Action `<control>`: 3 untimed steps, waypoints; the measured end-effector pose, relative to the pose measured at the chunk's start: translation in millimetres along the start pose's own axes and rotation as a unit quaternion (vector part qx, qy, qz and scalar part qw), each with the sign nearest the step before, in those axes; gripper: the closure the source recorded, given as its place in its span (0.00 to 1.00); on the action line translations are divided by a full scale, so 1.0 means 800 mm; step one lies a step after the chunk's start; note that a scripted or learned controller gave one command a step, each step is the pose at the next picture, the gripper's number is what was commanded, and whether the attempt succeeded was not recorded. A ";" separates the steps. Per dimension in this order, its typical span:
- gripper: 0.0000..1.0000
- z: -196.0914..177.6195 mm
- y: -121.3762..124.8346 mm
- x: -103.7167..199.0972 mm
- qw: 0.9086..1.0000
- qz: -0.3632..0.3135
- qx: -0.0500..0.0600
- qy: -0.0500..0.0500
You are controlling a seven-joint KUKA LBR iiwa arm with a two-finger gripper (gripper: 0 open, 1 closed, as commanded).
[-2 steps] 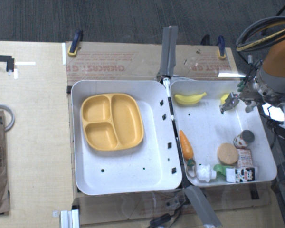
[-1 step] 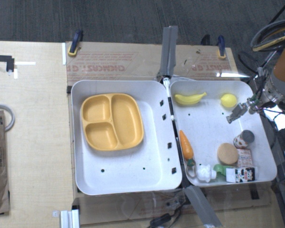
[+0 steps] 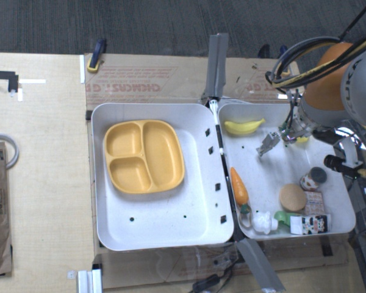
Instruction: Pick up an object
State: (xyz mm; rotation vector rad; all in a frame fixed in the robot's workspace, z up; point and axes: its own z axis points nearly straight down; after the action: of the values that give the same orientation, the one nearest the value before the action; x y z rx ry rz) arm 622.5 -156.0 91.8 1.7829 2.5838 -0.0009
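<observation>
Bench: two white bins sit side by side on brown cardboard.
Right bin (image 3: 338, 191), front edge: a small box (image 3: 309, 224), a green and white toy (image 3: 269, 221), a round brown thing (image 3: 292, 197).
Left wall: a carrot (image 3: 238, 187).
Left bin (image 3: 161, 227): a yellow tray (image 3: 144, 156) with three parts.
Back edge: a banana (image 3: 244, 126), long side running left to right.
Gripper (image 3: 268, 144): just right of the banana and a bit nearer; it holds nothing. Open or closed? I cannot tell.
</observation>
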 end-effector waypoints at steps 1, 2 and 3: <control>0.00 -0.057 -0.031 -0.050 0.998 0.063 0.000 0.000; 0.00 -0.108 -0.103 -0.041 1.000 0.022 0.001 0.001; 0.00 0.002 -0.156 -0.021 0.999 0.033 0.000 0.003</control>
State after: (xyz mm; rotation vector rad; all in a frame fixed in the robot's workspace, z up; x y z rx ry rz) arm 512.1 -216.1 90.5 1.8709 2.5277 0.0040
